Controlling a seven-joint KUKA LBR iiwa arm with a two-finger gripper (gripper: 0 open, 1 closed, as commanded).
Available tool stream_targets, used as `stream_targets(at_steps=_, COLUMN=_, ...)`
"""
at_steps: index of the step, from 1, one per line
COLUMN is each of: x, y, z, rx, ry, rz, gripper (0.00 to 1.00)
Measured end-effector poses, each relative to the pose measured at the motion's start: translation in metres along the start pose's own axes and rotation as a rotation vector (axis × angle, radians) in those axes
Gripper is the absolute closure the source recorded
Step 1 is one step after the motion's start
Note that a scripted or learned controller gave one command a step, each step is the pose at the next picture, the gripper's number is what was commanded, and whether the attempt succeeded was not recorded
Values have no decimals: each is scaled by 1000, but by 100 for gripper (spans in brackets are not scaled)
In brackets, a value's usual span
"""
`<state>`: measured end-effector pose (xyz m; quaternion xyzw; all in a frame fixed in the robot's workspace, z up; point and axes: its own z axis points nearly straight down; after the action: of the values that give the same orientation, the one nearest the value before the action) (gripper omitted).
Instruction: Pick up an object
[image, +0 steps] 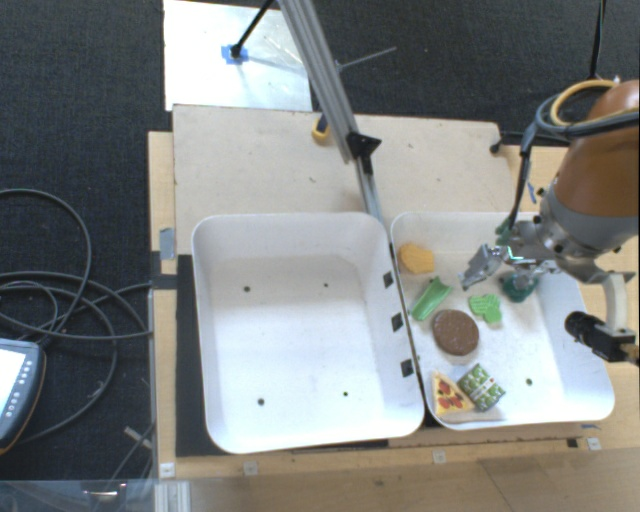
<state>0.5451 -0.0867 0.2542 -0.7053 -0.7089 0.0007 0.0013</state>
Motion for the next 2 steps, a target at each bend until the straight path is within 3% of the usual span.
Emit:
stream_targets(at_steps=1, x=0, y=1, z=-2, rx=-4, ry=0, rz=2, gripper=0)
stream_targets(at_steps=2, x=-11, y=2, z=50, rx=1, ry=0, rz=5, gripper=0)
